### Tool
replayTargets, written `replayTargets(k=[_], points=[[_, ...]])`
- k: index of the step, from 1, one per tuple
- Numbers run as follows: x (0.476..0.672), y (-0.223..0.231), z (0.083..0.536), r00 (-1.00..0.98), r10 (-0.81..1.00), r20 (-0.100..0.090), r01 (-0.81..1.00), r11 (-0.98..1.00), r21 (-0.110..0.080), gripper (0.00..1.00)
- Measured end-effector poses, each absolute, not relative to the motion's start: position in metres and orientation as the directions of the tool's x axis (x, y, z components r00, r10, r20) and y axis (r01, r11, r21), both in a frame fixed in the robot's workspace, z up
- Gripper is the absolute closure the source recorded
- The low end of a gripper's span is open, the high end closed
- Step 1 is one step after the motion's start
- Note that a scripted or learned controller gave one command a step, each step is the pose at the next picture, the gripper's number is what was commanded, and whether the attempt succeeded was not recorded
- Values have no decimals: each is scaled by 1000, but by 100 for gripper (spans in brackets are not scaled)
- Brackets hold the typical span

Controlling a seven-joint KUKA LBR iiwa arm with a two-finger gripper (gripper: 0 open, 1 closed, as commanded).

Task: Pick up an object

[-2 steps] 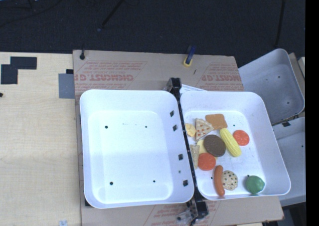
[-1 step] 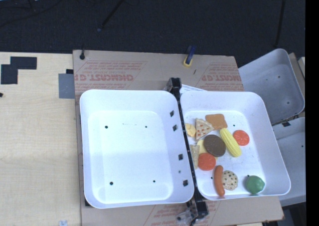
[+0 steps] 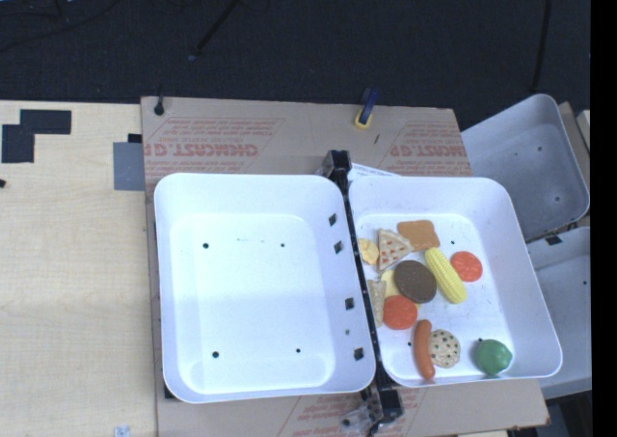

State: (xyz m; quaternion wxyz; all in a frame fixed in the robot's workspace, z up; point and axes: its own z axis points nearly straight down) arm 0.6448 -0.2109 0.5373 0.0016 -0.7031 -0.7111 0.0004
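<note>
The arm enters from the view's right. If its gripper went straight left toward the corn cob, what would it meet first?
If low, the right bin's outer wall; height is unclear. Passing above that, the red tomato slice comes first, lying just right of the corn cob.

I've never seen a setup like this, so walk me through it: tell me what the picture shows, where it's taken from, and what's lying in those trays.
One fixed camera looks down at a slant on a bench. Two shallow white bins sit side by side on brown cardboard. The right bin holds toy food: a corn cob, a dark brown patty, a pizza slice, a sausage, a speckled cookie, a green ball and red tomato slices. The left bin shows bare white floor. Nothing is being held at this moment.
</note>
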Motion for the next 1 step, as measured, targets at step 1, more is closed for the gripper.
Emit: replayTargets(k=[1], points=[[645,-211,537,-12,1000,2,1000,12,-3,100]])
